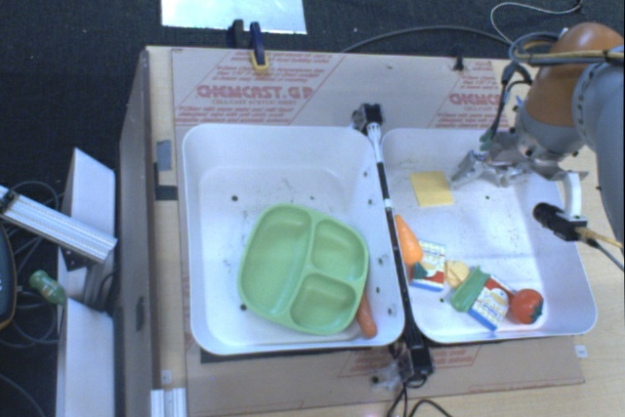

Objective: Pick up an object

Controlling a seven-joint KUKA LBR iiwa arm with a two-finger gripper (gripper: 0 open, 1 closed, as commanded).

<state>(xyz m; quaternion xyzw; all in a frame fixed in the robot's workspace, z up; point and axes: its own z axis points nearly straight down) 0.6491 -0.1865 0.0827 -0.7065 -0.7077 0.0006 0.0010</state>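
**Surfaces and finishes, both bins**

Both white bins (195, 239) looked like smooth moulded plastic with a dull sheen, scuffed and speckled on the floors. Green divided tray (305, 267): matt plastic. Yellow square (432, 189): flat, matt, spongy or papery, hard to tell. Printed carton (488, 301): glossy card. Tabletop (254, 88) wore a matt, papery printed film. Gripper (480, 167) read as bare grey metal; the orange band (576, 63) shone, smooth.
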